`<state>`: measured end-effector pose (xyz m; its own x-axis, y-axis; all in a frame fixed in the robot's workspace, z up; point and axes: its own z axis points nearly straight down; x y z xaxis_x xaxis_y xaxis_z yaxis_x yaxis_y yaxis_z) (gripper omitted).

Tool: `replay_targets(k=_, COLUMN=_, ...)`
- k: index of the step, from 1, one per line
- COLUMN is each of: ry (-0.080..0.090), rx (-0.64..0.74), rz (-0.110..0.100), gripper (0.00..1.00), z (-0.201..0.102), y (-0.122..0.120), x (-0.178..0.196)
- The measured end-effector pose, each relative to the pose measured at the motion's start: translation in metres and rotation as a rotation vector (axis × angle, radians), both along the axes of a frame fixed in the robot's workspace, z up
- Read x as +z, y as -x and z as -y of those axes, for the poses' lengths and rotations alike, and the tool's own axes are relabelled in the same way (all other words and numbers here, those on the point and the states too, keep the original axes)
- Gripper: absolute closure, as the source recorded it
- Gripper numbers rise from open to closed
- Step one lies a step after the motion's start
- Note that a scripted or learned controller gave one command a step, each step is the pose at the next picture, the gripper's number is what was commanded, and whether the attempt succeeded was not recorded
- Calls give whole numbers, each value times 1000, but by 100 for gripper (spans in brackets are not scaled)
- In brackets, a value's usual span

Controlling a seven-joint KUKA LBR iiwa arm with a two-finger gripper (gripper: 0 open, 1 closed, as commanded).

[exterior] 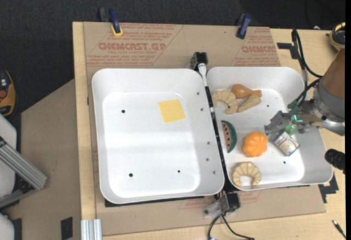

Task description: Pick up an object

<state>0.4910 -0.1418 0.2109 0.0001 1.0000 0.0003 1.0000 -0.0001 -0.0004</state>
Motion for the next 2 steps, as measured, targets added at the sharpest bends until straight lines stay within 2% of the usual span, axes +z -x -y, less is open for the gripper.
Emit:
replay_targets(k=1, ry=-3, rx=3, rz=6, gripper=0, z=16, y=-60, x=-129)
replay_targets(k=2, ry=-3, rx=-3, rz=-7, gripper=0, z=20, y=3, x=-127)
